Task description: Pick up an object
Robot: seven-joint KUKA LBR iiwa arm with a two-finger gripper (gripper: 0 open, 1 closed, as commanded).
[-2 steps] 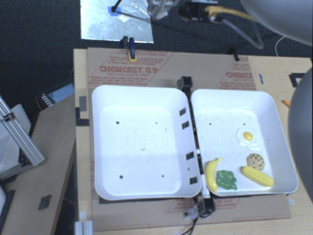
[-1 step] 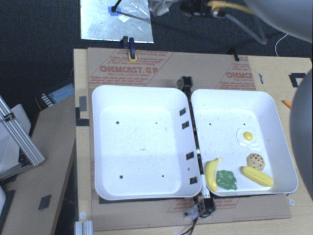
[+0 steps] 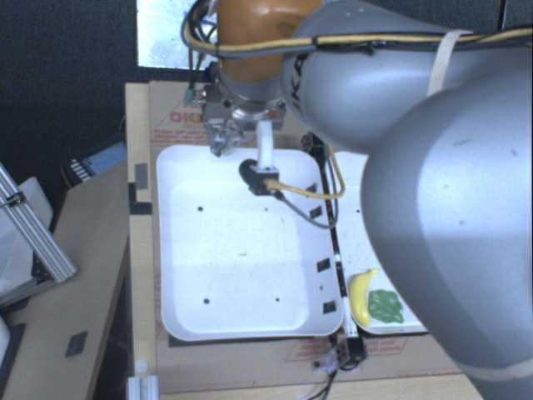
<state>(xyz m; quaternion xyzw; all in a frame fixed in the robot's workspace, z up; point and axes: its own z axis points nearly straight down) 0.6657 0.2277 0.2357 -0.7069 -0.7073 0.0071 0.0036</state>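
Two objects are all I can pick out as targets, a yellow banana (image 3: 361, 297) and a green thing (image 3: 386, 306) that touches it, both sitting in the near corner of the right bin (image 3: 356, 182), tight against the divider wall. The jaws (image 3: 223, 142) hang over the far edge of the left bin (image 3: 241, 257), well apart from both, and I honestly can't tell how wide they are set since the wrist hides most of them.

What worries me from here:
- If I drop where I am now, I think I close on bare white plastic and come up with nothing.
- Going for the banana means reaching into a corner. My guess is one finger clips the bin wall or the divider before the other gets around the fruit.
- The green thing touches the banana, so a sloppy approach could nudge one into the other or grab both badly.
- The yellow cable (image 3: 308, 195) looping off the wrist hangs near the divider and might snag.
- The arm's big elbow covers much of the right bin, so I'd be half blind there.
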